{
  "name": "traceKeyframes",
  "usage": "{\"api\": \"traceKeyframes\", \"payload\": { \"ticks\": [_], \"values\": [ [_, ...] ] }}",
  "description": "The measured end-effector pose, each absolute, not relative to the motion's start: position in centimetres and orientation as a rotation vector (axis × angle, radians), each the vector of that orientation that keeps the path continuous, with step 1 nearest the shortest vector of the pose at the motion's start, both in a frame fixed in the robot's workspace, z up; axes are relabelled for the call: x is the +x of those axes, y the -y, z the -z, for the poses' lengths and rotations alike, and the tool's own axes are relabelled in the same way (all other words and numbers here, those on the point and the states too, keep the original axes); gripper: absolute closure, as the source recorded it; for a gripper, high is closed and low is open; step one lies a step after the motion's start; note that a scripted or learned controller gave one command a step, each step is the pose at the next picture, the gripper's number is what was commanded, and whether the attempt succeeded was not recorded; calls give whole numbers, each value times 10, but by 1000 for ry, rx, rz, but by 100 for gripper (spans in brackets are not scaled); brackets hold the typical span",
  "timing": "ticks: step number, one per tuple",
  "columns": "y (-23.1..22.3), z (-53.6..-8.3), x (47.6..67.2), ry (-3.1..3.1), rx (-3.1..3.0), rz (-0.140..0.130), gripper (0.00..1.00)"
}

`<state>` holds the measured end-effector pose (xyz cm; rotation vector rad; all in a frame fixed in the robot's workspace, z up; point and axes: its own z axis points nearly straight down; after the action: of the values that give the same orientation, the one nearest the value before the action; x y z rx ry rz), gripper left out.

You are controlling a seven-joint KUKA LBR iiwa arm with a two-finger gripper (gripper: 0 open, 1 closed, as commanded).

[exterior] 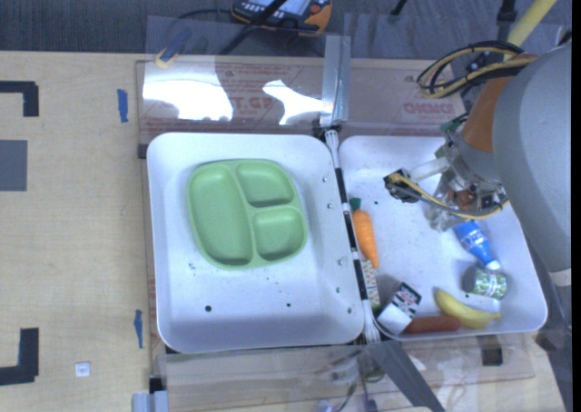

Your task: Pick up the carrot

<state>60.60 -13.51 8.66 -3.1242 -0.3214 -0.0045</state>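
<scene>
Carrot (pixel 365 235): lies inside the right bin (pixel 413 256), along its left wall and about midway down it; green stub toward the bin's far side, orange tip toward its near side; nothing grips it.
Gripper (pixel 449 206): hangs over the right bin's far right part, well apart from the carrot.
Gripper state: cannot tell from this view whether it is spread or closed.
Blue bottle (pixel 473 240): in the right bin, near its right wall, just on the near side of the gripper.
Green can (pixel 488 283): right bin, near-right corner area.
Banana (pixel 465 309): right bin, by its near wall.
Red oblong item (pixel 436 324): right bin, against the near wall.
White-and-black box (pixel 398 306): right bin, near-left corner.
Green divided plate (pixel 247 212): outside the right bin, in the bin to its left.
</scene>
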Motion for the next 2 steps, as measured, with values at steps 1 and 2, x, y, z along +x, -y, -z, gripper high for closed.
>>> {"api": "traceKeyframes", "payload": {
  "ticks": [1, 2],
  "values": [
    [161, -87, 536, 334, -3124, 0, 100],
    [124, -87, 481, 311, -3125, 7, 100]
  ]
}}
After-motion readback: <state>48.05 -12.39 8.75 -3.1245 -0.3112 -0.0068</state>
